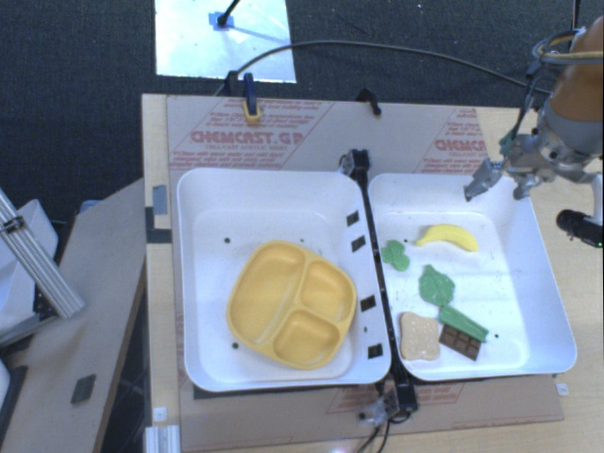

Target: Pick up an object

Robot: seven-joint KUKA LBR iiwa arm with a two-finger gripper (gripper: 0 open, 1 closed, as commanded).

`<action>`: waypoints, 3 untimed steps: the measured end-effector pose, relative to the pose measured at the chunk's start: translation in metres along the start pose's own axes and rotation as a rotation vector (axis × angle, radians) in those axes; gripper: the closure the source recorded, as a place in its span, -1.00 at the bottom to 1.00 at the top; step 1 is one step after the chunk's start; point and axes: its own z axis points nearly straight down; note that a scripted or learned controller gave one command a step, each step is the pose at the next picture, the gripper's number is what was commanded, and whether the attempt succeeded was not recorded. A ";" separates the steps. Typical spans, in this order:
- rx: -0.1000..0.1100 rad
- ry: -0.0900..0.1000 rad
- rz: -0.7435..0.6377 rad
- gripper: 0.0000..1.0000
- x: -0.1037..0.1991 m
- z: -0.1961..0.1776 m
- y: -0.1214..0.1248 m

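Yellow plastic is your best bet: the toy banana (447,238) lies near the middle of the right bin (547,281), at about five o'clock from the gripper (500,181) and the closest piece to it. It looks like light, hollow, stiff play food with a smooth skin, so you should expect it to skid or roll if pinched off-centre; take it across the thick middle of its curve, jaws square to its length.

Further out, at about seven o'clock from the banana, you have a small green broccoli-like piece (395,255) near the divider and a larger green leafy piece (436,284) below it. Past those, toward the near edge, a tan bread slice (420,336) lies flat, touching a brown chocolate bar (461,342) with a green bar (462,322) lying on or against it. These flat pieces would give you little to grip from above.

The gripper hangs over the far right part of that bin, its two fingers spread apart with nothing between them.

In the left bin (217,196) a yellow divided tray (293,303) sits tilted toward the near side; its thin rim is the only hold.

You cannot tell whether the green bar rests on the chocolate or merely beside it, nor what the green shapes truly are. The arm (576,83) is cut off at three o'clock.
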 end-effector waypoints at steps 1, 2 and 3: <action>-0.013 -0.002 -0.003 -1.00 0.001 -0.009 0.003; -0.011 -0.003 -0.001 -1.00 -0.007 0.036 0.002; -0.010 -0.002 0.000 -1.00 -0.016 0.093 0.003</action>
